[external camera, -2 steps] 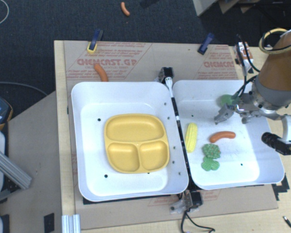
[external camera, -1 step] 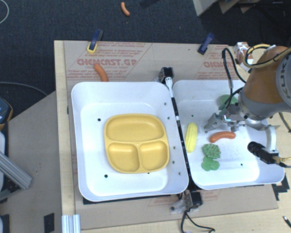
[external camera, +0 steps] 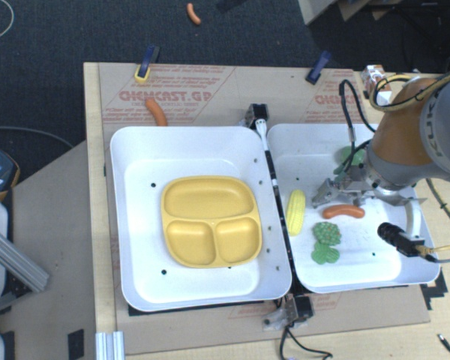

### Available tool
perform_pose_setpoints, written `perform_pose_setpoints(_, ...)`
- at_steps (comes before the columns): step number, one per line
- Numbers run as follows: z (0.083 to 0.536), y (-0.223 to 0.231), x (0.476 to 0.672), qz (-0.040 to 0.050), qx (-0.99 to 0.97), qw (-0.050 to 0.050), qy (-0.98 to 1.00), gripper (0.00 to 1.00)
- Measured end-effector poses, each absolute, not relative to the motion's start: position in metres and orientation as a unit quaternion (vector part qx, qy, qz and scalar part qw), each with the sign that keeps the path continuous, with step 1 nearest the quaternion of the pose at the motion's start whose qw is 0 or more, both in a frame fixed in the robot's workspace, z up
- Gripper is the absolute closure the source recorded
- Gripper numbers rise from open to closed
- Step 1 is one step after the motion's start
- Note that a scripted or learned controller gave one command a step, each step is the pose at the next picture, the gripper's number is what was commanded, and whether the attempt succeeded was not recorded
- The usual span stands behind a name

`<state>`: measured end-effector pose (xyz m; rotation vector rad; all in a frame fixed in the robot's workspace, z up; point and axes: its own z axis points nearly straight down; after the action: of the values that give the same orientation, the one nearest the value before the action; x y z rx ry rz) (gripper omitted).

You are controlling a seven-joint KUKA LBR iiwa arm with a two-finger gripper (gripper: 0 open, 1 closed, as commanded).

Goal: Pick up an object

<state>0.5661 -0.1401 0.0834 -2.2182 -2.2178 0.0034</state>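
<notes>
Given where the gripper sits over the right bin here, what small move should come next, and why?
Probably a short descent onto the sausage. The gripper hovers just above it in the right bin, and nothing shows between its fingers. The corn and broccoli lie farther off.

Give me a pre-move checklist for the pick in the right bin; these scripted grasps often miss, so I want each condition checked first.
1. End effector is over the right white bin: ok.
2. A target lies close by: ok, the orange-red toy sausage is just below the end effector.
3. Something is already between the fingers: cannot tell, the wrist hides them.
4. Sausage has room around it: ok, the yellow corn cob and two green broccoli pieces lie apart from it.
5. Yellow three-compartment plastic tray is out of the way: ok, it sits in the left white bin.
6. Black cable crosses the right bin: not ok, possible snag.
</notes>
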Motion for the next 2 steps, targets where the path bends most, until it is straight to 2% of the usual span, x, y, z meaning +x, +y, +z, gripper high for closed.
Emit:
perform_pose_setpoints(1, 0.095, -0.141, 0.567, 0.0001, -0.708, 0.001, -0.707, 1.0)
perform_pose_setpoints(2, 0.141, -0.145, 0.561, -0.0011, -0.708, -0.003, -0.707, 1.0)
